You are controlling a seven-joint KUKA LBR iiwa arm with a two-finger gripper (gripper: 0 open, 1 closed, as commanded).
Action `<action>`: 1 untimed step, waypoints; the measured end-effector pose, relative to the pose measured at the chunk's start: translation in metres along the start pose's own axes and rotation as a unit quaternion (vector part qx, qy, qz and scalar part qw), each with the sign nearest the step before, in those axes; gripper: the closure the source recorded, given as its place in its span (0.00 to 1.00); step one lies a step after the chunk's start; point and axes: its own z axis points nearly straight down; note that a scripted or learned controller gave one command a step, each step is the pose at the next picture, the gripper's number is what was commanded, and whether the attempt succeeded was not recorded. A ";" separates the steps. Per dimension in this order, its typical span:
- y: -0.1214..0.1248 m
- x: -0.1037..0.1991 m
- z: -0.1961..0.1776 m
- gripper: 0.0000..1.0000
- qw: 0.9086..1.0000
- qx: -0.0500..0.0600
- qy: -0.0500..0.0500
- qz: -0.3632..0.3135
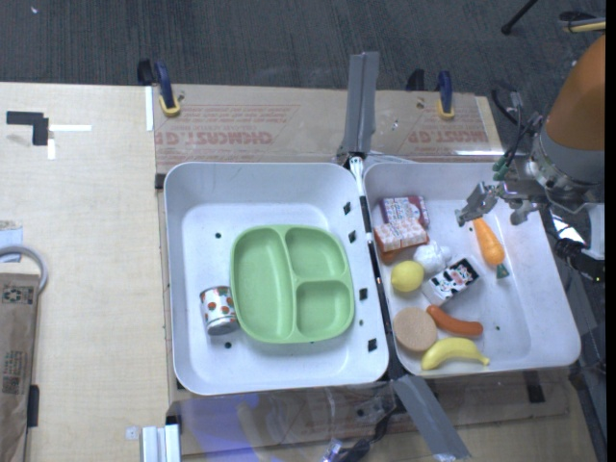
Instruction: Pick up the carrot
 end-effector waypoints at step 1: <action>0.006 -0.034 0.111 0.00 1.000 -0.001 0.000 0.030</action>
